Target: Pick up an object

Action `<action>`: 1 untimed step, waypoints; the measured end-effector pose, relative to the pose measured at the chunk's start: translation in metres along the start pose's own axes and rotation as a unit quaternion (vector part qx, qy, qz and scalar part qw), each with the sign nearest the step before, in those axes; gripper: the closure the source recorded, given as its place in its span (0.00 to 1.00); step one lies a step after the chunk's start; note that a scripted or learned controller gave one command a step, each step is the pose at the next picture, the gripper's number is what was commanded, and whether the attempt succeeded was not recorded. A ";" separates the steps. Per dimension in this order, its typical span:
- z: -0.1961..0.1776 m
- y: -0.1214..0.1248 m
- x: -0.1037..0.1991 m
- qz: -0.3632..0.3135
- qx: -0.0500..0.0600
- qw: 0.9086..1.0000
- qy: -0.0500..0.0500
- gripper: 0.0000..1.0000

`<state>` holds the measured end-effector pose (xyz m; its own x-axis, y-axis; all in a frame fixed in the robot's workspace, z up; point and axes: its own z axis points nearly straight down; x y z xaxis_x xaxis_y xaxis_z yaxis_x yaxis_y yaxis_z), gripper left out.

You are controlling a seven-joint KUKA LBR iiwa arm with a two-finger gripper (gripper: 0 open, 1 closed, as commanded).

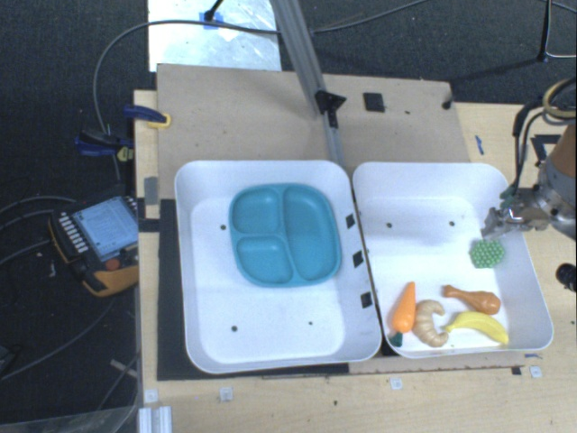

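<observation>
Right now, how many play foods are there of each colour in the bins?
Orange: 1, the carrot
Yellow: 1, the banana
Green: 1, the grapes
Brown: 1, the drumstick
Tan: 1, the curled piece
Total: 5, all in the right bin

Grey arm with metallic wrist, black cables

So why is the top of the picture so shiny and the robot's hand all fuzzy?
In the camera view, the shiny sheet at the top catches bright glare, the gripper looks soft and blurry at the right edge, and the white bins are evenly lit, with only faint shadows beside the green ball.
</observation>
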<state>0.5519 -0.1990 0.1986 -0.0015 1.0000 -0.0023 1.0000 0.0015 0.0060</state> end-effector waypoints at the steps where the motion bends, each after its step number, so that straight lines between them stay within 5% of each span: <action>1: -0.060 -0.005 0.005 -0.002 -0.001 1.000 0.000 1.00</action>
<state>0.5469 -0.1935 0.2583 -0.0051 1.0000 -0.0025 1.0000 0.0052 0.0081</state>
